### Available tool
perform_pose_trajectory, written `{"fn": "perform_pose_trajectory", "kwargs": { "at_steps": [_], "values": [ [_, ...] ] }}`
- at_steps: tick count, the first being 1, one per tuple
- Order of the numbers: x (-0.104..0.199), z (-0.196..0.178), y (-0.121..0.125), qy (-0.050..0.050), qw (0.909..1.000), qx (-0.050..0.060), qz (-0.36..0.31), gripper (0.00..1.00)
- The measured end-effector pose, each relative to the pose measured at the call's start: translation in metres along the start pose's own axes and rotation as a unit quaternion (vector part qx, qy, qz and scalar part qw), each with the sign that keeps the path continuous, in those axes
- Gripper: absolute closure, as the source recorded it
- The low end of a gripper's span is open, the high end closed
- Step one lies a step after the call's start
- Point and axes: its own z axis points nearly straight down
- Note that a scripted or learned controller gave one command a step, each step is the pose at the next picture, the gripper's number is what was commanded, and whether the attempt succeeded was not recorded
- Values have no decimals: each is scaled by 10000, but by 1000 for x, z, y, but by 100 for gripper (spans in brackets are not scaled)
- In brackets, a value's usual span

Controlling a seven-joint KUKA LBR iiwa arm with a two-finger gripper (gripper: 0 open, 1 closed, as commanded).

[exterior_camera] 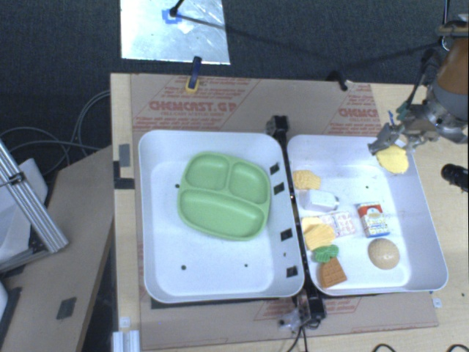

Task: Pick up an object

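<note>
Arm (pixel 448 86) comes in from 3 o'clock, high on the right edge, grey body with the orange band just visible at the top. Hand (pixel 392 141) sits over the right bin's (pixel 425 226) far right corner, about 1 o'clock of that bin. A yellow lemon-like piece (pixel 394 160) is right under the fingertips, touching or nearly so. Can't tell whether the fingers are spread or pressed together, and can't tell whether the piece is pinched or just lying on the bin floor below the hand.

Rest of the right bin:
- yellow chip-like piece (pixel 306 179) at 10 o'clock, near the divider
- white block (pixel 321 199) just below it
- pale printed packet (pixel 338 222) near centre
- red/white/blue carton (pixel 374 219) at 3 o'clock of the packet, close beside it
- yellow wedge (pixel 318 235) at 8 o'clock, touching the packet's left edge
- green leafy piece (pixel 325 254) just under the wedge
- orange cracker-like piece (pixel 332 273) at 7 o'clock, near the front rim
- tan egg-like ball (pixel 383 254) at 5 o'clock, apart from the carton above it

Left bin (pixel 157 270): one green tray (pixel 223 196) with three compartments, roughly centred, slightly toward 12 o'clock.

Both bins rest side by side on a brown board (pixel 242 97) on the desk (pixel 80 196). Black clips (pixel 279 189) run down the seam between the bins.
</note>
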Motion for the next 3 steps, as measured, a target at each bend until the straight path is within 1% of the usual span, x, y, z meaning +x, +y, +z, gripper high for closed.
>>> {"fn": "perform_pose_trajectory", "kwargs": {
  "at_steps": [1, 2, 3],
  "values": [
    [55, 10, 15, 8, 10000, 5, -17, 100],
    [100, 10, 22, 3, 10000, 3, -6, 100],
    [138, 6, 31, 9, 10000, 0, -12, 100]
  ]
}}
